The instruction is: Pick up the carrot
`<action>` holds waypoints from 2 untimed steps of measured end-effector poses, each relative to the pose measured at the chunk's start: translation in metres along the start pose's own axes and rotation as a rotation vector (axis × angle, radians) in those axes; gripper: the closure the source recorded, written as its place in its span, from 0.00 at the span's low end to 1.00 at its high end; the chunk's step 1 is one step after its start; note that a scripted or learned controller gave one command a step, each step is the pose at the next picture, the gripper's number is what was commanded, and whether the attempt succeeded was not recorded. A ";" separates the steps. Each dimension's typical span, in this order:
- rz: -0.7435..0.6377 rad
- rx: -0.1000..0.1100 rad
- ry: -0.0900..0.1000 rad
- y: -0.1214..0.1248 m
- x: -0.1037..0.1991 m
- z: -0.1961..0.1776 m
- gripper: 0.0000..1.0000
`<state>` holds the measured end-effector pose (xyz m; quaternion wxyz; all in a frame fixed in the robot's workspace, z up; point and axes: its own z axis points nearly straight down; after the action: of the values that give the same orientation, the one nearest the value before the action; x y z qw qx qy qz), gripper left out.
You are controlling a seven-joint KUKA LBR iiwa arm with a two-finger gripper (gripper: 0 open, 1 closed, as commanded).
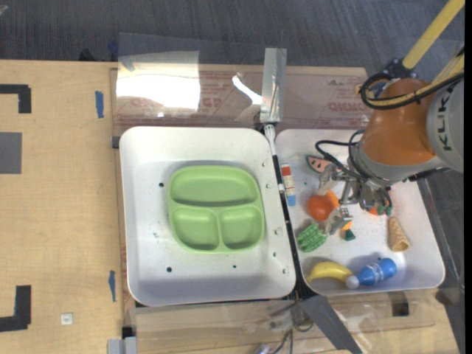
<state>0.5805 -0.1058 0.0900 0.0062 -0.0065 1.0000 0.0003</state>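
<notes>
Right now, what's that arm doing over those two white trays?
The grey and orange arm reaches in over the right bin, its gripper low among toy foods. It is meant to pick up the carrot, the orange piece just left of the gripper; whether it has a grip is hard to tell. A banana, a blue bottle and a cone lie nearby. The left bin holds a green divided plate.

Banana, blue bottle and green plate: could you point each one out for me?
banana (330,272): camera view, the middle of its yellow curve, right bin.
blue bottle (376,271): camera view, the middle of its body, beside the banana.
green plate (217,207): camera view, the ridge between its compartments, left bin.
</notes>
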 end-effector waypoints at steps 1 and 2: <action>-0.002 0.002 -0.013 0.001 -0.004 -0.014 1.00; -0.370 -0.001 0.000 0.054 -0.029 -0.098 1.00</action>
<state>0.6075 -0.0520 0.1882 0.0062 -0.1902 0.9817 -0.0003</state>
